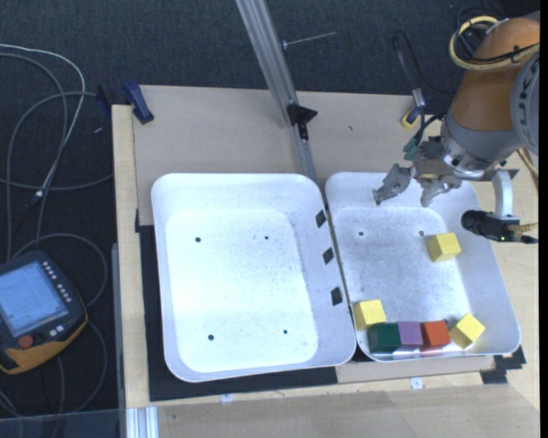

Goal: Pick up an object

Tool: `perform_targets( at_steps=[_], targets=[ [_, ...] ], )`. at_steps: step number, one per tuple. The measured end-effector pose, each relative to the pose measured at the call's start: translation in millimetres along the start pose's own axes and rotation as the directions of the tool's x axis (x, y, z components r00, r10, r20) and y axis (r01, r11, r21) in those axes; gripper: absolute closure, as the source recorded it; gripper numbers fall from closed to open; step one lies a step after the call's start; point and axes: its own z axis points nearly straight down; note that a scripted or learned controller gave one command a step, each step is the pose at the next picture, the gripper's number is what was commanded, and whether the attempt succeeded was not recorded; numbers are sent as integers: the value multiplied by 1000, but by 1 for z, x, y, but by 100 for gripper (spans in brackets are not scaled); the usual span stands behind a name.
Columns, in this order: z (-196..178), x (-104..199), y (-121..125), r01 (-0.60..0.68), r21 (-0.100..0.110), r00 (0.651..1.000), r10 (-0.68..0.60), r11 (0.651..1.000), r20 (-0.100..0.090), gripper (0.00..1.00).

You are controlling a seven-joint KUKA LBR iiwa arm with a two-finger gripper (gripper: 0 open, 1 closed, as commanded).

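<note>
A pale wooden desk (pixel 214 128) stands on dark carpeted floor (pixel 51 26). A slanted metal pole (pixel 274 68) rises from the desk's far side. Blue clamps (pixel 137 101) grip its far left corner. Grey cables (pixel 43 128) loop over the floor at left, near a handheld control pendant (pixel 34 312) with a lit screen. Light is even and soft.

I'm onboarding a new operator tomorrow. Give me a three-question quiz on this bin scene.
1. True or false: the gripper holds a block.
2. How many yellow blocks lie in the right bin? A) one B) two C) three
3. Which block sits between the green block and the red block?

Key: 1. False; its fingers are spread above the bin's far end with nothing between them. 2. C. 3. The purple block.
</note>
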Motion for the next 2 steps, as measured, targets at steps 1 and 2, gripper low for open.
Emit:
perform_targets(
  at_steps=[1, 2],
  targets=[
    [29, -71, -33, -7, 3, 1000, 7, 1000, 2, 0],
    [29, -93, -65, -4, 1, 1000, 4, 1000, 2, 0]
  ],
)
